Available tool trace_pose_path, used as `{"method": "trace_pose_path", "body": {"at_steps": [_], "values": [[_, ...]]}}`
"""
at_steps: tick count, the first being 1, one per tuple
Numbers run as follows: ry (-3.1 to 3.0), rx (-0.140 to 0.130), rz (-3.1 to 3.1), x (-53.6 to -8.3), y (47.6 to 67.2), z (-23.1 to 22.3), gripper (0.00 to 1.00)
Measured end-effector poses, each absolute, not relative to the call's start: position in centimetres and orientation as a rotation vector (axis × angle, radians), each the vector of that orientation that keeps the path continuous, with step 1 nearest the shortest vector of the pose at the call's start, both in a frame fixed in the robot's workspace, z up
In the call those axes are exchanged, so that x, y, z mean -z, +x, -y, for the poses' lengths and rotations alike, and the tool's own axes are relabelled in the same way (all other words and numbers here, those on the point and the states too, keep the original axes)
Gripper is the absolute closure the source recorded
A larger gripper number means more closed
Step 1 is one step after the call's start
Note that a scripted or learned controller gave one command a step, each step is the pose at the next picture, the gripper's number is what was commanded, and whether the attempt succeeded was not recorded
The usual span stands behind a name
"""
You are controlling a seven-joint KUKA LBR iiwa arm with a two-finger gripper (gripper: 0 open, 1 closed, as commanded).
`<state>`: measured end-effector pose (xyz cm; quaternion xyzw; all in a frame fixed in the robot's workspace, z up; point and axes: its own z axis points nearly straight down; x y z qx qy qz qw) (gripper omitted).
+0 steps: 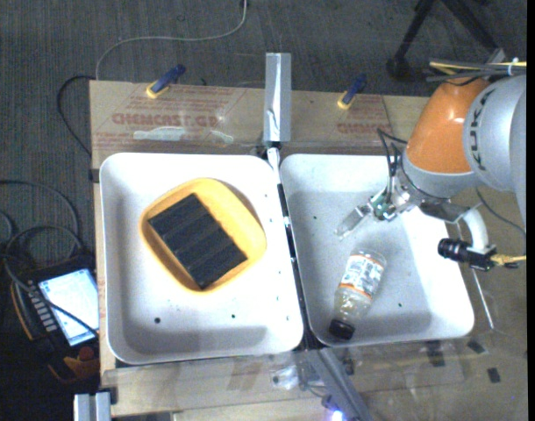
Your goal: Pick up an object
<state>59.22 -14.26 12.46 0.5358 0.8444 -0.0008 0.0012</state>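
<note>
1. Two shallow white bins sit side by side on a bench, seen from above at a slant. The left bin and the right bin touch along a central divider.
2. The left bin holds a yellow dish with a dark ribbed sponge-like pad lying inside it, near the bin's middle.
3. The right bin holds a small clear plastic bottle lying on its side, dark cap toward the bin's near edge, label facing up.
4. The grey arm with its orange band reaches in from the right over the right bin's far right corner.
5. The gripper hangs over the upper middle of the right bin, pointing down and to the left. Whether it is spread or pressed together, I cannot tell; nothing shows clamped in it.
6. The bottle lies just below the gripper in the view, apart from it and untouched.
7. Judged from this, the task is at the approach step, with no object lifted yet.
8. The next move likely calls for shifting toward the bottle, lining up across its narrow width, then descending. A round bottle may roll away if struck off-centre.
</note>
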Motion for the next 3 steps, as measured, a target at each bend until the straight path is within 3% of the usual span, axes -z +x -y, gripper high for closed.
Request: {"method": "trace_pose_path", "body": {"at_steps": [1, 2, 3], "values": [[1.682, 0.003, -2.651, -12.5, 59.2, 14.3, 0.0], [1.608, -0.02, -2.659, -9.4, 56.9, 10.8, 0.0], [1.711, -0.062, -2.519, -10.9, 54.2, 10.6, 0.0]]}}
